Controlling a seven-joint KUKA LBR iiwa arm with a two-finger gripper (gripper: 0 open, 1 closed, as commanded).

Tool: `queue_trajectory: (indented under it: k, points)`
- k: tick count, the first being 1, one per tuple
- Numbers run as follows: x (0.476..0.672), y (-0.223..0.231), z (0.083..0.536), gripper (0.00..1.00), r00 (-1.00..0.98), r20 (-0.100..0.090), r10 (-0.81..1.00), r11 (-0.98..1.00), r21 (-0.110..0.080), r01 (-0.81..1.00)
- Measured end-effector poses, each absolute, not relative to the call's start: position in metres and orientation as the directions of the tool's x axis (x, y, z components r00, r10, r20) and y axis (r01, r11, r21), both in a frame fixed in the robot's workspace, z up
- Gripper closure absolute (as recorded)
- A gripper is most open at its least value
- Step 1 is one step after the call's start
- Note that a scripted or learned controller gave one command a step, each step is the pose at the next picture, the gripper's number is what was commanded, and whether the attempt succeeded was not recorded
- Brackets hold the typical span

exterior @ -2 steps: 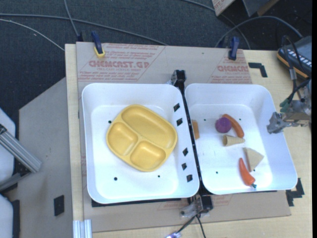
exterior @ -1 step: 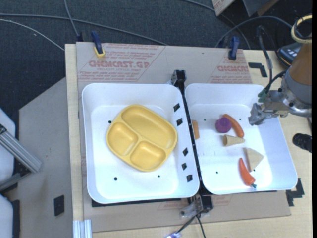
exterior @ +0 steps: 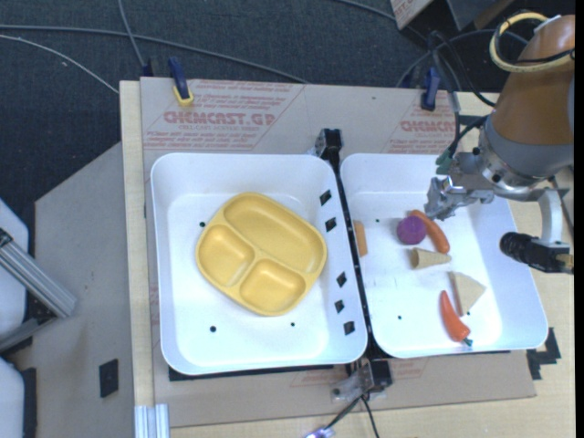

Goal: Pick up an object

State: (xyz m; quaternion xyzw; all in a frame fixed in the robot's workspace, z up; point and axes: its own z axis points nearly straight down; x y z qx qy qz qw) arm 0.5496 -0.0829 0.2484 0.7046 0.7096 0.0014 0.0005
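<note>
Hovering the two-finger gripper (exterior: 442, 199) just right of the round purple ball (exterior: 411, 229), I centre first (finger gap: cannot tell).

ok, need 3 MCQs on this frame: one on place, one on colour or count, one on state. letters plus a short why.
1. Where does the yellow divided plate lie?
A. the left bin
B. the right bin
C. on the bench outside both bins

2. What colour is the round item just below the gripper?
A. green
B. purple
C. white

3. How does the plate lie?
A. upside down
B. on edge against a wall
C. flat, its compartments facing up

Answers:
1 A: the plate rests on the floor of the left bin, while the food items lie in the right bin.
2 B: the purple ball sits beside an orange piece.
3 C: all three hollows of the plate show from above.
</note>
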Motion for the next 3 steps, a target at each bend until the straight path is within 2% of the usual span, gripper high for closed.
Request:
queue_trajectory:
  k: [1,2,3]
  points:
    - [0.566,-0.039,0.252,1.00,-0.005,0.001,1.000,0.005,0.002,1.000]
    - [0.593,0.019,0.244,1.00,-0.007,0.002,1.000,0.007,0.002,1.000]
    - [0.613,0.072,0.248,1.00,-0.006,0.002,1.000,0.006,0.003,1.000]
